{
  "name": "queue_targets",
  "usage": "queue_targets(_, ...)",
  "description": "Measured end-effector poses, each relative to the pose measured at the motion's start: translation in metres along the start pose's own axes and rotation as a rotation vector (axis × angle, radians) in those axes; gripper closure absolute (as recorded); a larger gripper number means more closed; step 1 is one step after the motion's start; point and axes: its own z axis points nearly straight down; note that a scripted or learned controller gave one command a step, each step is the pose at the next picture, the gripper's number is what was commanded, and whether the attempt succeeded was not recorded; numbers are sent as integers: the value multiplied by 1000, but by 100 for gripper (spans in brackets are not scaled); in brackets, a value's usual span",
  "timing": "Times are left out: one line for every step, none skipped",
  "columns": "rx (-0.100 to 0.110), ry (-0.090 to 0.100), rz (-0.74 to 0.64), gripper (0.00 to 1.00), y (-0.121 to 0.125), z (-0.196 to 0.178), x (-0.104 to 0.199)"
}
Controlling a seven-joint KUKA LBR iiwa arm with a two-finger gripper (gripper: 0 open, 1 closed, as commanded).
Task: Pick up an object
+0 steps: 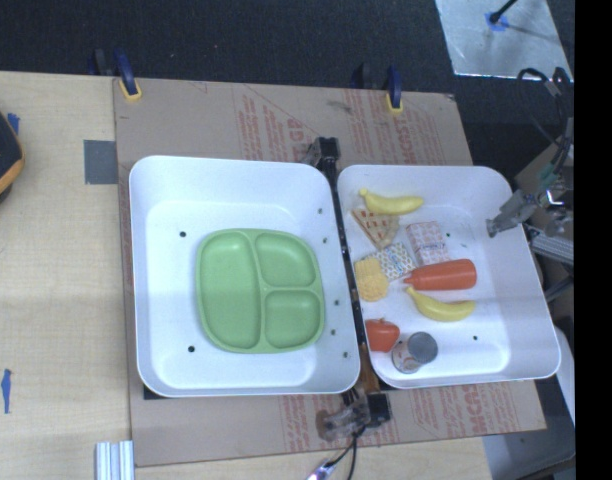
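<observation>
Gripper: the grey two-finger gripper (498, 224) sits at the right edge of the shallow white right-hand bin (526, 360), above its rim; whether the jaws are spread or pressed together I cannot tell, and nothing shows between them.
Candidates: all lie in the right bin, left of the gripper: an orange plastic carrot (443, 275), a yellow toy banana at the top (391, 204), a second yellow banana below the carrot (441, 307), a wedge-shaped waffle-patterned piece (376, 226), a pale patterned packet (425, 238), a red pepper-like toy (381, 335) and a round grey tin (419, 350).
Crowding risk: carrot, lower banana and packet lie touching or just beside each other, so a descent there likely nudges a neighbour or pinches two.
Slip risk: the carrot and bananas look smooth and rounded; an off-centre close probably squirts them sideways.
Wall risk: the pepper and tin sit near the bin's lower wall, leaving little room for a finger.
Left bin: the other white bin (151, 268) holds a green divided plastic plate (258, 290), broad and flat, poor for a pinch.
</observation>
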Motion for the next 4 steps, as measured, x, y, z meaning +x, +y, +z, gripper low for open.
queue_targets(-5, -1, 0, 0, 62, 170, 18)
queue_targets(-10, -2, 0, 0, 2, 174, -11)
queue_targets(1, 1, 0, 0, -63, 179, 38)
queue_targets(2, 0, -3, 100, -63, 169, 36)
